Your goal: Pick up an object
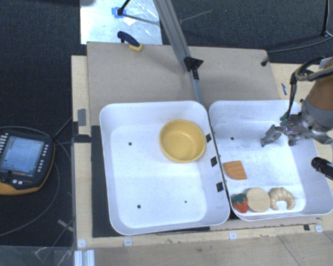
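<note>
Dark carpet surrounds our counter. Nearest us, along the right bin's front edge, sit a strawberry, a round biscuit and a croissant; an orange wedge lies just behind. Farther back, open floor separates them from our pincer, whose grip we cannot tell. A yellow bowl occupies the left bin.

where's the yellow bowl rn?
In the camera view, the yellow bowl sits in the left bin, at its upper right, close to the divide with the right bin.
</note>
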### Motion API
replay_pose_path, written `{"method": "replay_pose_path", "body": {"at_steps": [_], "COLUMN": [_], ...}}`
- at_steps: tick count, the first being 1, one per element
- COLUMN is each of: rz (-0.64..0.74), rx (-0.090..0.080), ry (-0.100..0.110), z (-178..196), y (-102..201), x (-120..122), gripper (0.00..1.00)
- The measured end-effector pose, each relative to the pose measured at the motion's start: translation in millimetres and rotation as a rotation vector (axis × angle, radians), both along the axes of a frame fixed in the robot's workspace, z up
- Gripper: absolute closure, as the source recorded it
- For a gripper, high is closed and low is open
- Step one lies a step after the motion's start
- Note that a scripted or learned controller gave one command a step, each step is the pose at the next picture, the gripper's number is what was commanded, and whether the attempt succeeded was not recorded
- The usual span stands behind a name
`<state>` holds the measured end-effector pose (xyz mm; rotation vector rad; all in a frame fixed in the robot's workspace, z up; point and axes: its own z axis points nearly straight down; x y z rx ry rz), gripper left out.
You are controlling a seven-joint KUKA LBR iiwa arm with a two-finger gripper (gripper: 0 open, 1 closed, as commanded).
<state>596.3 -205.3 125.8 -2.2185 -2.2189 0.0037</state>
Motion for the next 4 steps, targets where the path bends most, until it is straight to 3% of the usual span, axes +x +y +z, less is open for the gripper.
{"method": "replay_pose_path", "body": {"at_steps": [1, 2, 3, 4], "rz": [0.0, 0.0, 0.0, 0.004], "rx": [-0.002, -0.002, -0.002, 0.0], "ry": [-0.007, -0.009, -0.006, -0.005], "z": [14, 62, 76, 70], "y": [-1, 2, 2, 54], "x": [2, -5, -5, -11], "gripper": [1.0, 1.0, 1.0, 1.0]}}
